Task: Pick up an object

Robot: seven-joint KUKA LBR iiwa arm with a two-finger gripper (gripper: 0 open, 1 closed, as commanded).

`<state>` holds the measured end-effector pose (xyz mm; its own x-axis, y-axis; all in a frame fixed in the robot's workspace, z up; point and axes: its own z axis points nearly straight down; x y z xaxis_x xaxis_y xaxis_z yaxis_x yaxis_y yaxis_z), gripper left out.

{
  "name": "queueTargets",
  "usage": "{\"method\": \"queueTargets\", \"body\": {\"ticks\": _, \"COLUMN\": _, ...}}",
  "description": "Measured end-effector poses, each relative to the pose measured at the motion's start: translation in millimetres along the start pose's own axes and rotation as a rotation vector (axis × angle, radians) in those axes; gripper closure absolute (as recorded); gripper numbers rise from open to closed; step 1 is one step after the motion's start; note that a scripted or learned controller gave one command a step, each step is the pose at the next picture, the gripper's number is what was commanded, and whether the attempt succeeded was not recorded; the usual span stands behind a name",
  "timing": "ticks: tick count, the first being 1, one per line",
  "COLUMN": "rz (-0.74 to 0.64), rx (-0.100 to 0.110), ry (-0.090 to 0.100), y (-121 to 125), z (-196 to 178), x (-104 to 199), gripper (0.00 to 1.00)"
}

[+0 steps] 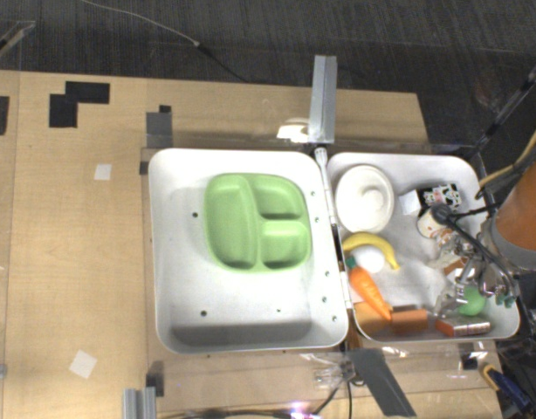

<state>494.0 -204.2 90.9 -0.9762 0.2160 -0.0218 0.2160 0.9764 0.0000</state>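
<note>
The right bin (504, 326) holds several small items. At its back left is a white bowl (364, 195). In front of the bowl a yellow banana (374, 243) curls over a white ball (369, 259). An orange carrot (370, 292) and a brown sausage-shaped piece (408, 316) lie by the front left wall. My gripper (464, 293) hangs low over the front right corner, right beside a small green object (474, 303). Whether it touches the green object is unclear. A red-tipped grey cylinder (465, 327) lies just in front.
The left bin (176, 304) holds a green divided plate (255, 221). A black-and-white item (440, 195) and a small pale piece (429, 224) lie at the right bin's back right, under the arm's cables. The orange-banded arm (523, 216) overhangs the right wall.
</note>
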Motion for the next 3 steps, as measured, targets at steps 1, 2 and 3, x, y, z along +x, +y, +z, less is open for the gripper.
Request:
{"method": "queueTargets", "body": {"ticks": 1, "rz": -0.008, "rx": 0.003, "ry": -0.021, "y": 1.2, "z": -14.5, "x": -6.5, "gripper": 1.00}}
{"method": "queueTargets", "body": {"ticks": 2, "rz": -0.459, "rx": -0.002, "ry": 0.009, "y": 8.0, "z": -95.0, "x": -11.9, "gripper": 1.00}}
{"method": "queueTargets", "body": {"ticks": 3, "rz": -0.459, "rx": -0.003, "ry": 0.012, "y": 8.2, "z": -93.8, "x": -11.2, "gripper": 0.00}}
